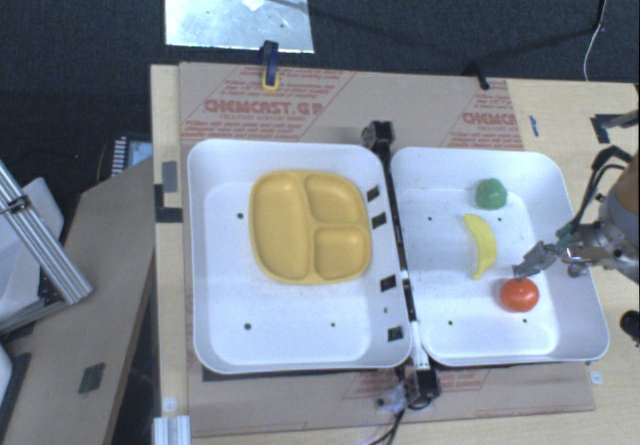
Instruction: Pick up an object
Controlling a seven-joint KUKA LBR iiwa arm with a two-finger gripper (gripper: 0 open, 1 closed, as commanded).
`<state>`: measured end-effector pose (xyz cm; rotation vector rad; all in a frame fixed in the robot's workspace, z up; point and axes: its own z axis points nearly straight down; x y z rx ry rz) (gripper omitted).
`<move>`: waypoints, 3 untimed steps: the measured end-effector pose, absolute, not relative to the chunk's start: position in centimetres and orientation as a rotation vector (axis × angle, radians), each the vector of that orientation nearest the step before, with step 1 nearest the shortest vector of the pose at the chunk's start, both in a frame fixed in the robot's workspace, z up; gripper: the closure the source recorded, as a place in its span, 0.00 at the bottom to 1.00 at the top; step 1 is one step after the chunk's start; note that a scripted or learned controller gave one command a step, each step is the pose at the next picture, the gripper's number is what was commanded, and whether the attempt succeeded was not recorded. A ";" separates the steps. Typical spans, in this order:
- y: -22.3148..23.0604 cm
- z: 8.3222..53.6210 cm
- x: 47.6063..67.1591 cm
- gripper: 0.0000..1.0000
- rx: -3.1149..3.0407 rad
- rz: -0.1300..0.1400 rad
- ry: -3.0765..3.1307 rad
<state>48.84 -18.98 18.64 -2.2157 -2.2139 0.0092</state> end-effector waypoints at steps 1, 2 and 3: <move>-18.9 19.2 49.2 0.00 -2.219 0.000 -2.226; -18.9 12.9 48.9 0.00 -2.218 0.002 -2.220; -18.8 8.2 48.9 0.00 -2.220 0.000 -2.220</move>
